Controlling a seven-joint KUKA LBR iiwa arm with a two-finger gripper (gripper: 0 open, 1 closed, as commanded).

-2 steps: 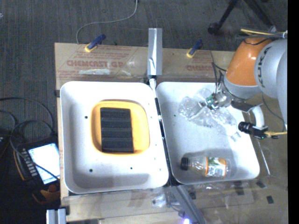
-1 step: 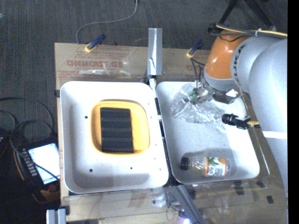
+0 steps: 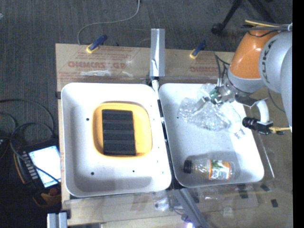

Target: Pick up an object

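Note:
A crumpled clear plastic bag [image 3: 202, 114] lies in the back half of the right bin [image 3: 249, 163]. A small bottle [image 3: 211, 168] with a dark cap, amber liquid and a label lies on its side near that bin's front edge. In the left bin [image 3: 71, 127] rests a yellow block with a ribbed black top [image 3: 118, 131]. My gripper [image 3: 217, 96] hangs low over the right bin's back, at the plastic bag's upper right edge. Whether it touches the bag is unclear. The orange-banded wrist [image 3: 247, 56] rises behind it.
A metal post [image 3: 157, 51] stands at the back between the bins. Two blue clamps [image 3: 96, 43] [image 3: 198, 48] hold the bench board. A black fitting [image 3: 254, 123] sticks out over the right bin's right rim. A tablet [image 3: 42, 163] and cables lie on the floor at left.

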